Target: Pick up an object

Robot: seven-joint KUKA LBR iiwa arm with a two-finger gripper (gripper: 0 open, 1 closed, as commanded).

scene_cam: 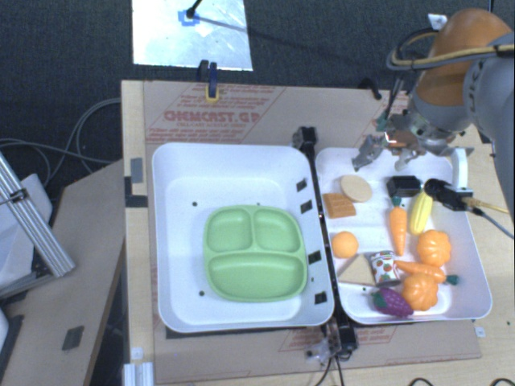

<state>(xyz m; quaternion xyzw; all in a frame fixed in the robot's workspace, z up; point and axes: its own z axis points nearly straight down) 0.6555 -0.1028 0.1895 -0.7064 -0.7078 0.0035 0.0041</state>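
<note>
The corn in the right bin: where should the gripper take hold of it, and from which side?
Grip the corn across its narrow middle, coming straight down from above. It lies flat and long, running up and down the view. A carrot lies close on its left, so the fingers would probably need care on that side.

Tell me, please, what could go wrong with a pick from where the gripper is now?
The gripper hangs over the right bin's far edge, so a straight descent may hit the rim or bare floor. The toys are packed tight: the carrot touches the corn, so fingers may snag both. The round orange could roll away if nudged.
</note>
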